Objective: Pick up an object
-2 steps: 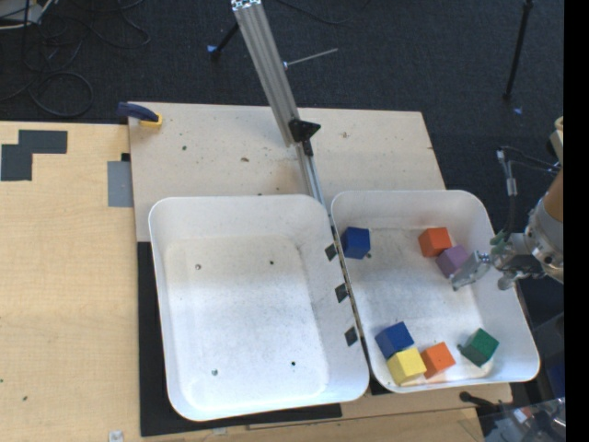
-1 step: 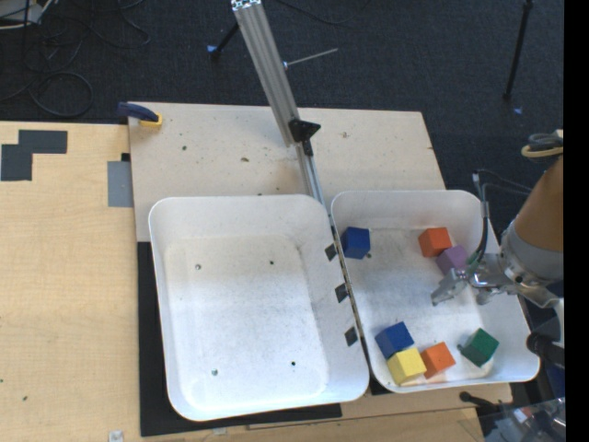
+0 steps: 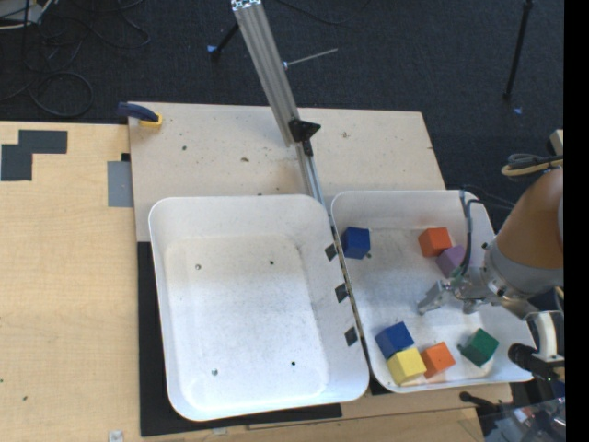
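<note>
- Dark carpet strewn with cables lies behind the counter (image 3: 368, 145), a pale speckled board carrying two shallow white bins side by side, with a slanted aluminium bar (image 3: 267, 58) rising from its far middle.
- On the left, the left bin (image 3: 175, 238) shows only a few dark specks on its floor.
- On the right, the right bin (image 3: 386, 212) holds all the blocks: a blue cube (image 3: 355, 242) near its far-left corner, an orange cube (image 3: 434, 240) and a purple block (image 3: 451, 259) toward its far right, and along the near edge a second blue cube (image 3: 394, 338), a yellow cube (image 3: 406, 366), a small orange block (image 3: 439, 358) and a green block (image 3: 479, 347).
- Reaching in from the right, the arm puts its gripper (image 3: 440, 298) low over the middle of the right bin, with its fingers (image 3: 430, 301) appearing spread and nothing visible between them.
- Nearest to the gripper is the purple block, just beyond it on the far side, touching or almost touching the orange cube.
- My judgement is that the coming move turns on this: the purple block lies a short way farther from the gripper, so a small shift away from the near edge would bring it between the fingers, though the orange cube beside it may crowd the grasp.
- No object has been lifted yet.
</note>
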`<action>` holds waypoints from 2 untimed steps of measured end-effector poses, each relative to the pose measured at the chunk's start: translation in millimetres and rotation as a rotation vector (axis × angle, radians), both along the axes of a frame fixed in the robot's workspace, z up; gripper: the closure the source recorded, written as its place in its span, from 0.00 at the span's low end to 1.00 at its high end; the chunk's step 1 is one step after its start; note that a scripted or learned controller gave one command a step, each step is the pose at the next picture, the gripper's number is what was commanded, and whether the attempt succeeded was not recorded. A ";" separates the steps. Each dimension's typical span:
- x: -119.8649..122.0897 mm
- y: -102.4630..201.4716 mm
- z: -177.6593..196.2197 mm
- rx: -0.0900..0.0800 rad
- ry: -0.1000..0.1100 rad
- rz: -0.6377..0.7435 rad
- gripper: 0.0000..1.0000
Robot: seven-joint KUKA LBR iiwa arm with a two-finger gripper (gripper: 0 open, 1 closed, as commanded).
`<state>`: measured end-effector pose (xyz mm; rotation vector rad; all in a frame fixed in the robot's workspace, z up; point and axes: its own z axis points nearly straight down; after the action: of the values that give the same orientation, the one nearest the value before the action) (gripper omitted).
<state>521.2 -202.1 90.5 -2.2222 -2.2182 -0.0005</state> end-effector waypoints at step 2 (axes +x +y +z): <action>-4.1 4.6 70.8 -0.002 -0.004 0.003 1.00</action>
<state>517.1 -197.5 161.2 -2.2217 -2.2239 -0.0026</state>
